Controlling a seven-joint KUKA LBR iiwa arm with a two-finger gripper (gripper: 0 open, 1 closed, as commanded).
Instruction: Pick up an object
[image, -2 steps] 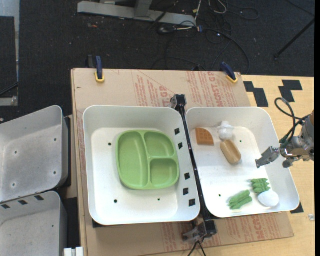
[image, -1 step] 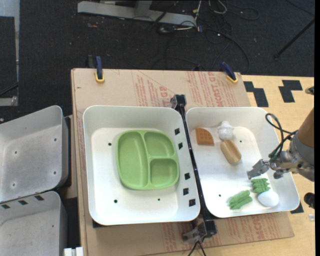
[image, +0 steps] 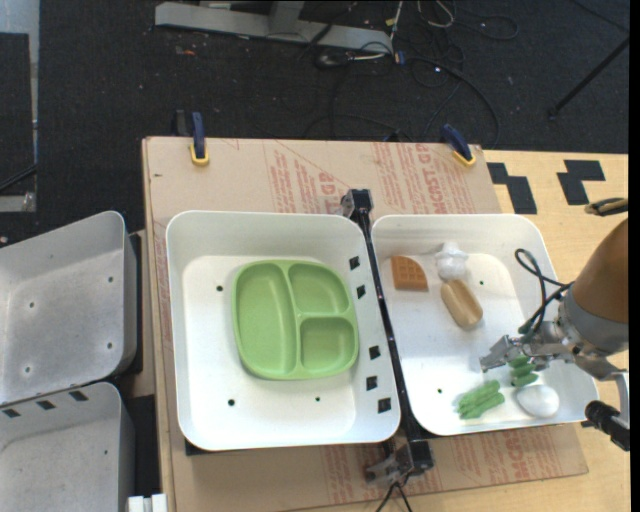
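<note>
I reach in from the right edge, my grey arm (image: 600, 320) with its orange band low over the right bin (image: 430, 400). My gripper (image: 520, 358) is down near the bin's front right part, and a small green object (image: 524, 375) sits right at my tips. I cannot tell whether my fingers are spread or pressed together, nor whether that green piece is between them or merely under them; the metal and cables blur together there.

Just in front of my gripper, toward the bin's near wall, lie a green leafy-looking toy (image: 480, 400) and, to its right, a white rounded object (image: 540, 400). These two lie near each other but apart. Further back in the same bin lie a tan bread-roll shape (image: 462, 303), a brown waffle-like square (image: 408, 273) to its left, and a pale whitish lump (image: 452, 262) near the roll's far end.

The left bin (image: 200, 400) holds a green divided plate (image: 296, 319) with three compartments, lying flat near the middle. Both bins rest side by side on the counter (image: 280, 170), a cardboard-covered board held by clamps (image: 198, 140) at its far edge.
</note>
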